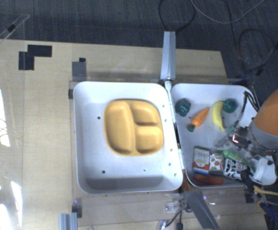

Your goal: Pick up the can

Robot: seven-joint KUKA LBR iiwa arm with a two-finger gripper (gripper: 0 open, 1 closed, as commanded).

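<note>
The pick is not yet done, as far as this shows. The right bin (179, 92) holds a banana (218, 115), and the gripper (236, 143) hangs low just below it, towards the near wall, over a crowded heap of packets. Whether the gripper is open or closed cannot be told, since the wrist and clutter blur together there. The can (233, 167), which I take to be the black-and-white patterned item, though that is unsure, lies further below the banana, against the near wall. Nothing looks lifted, so grasping and raising both seem left to do.
</note>
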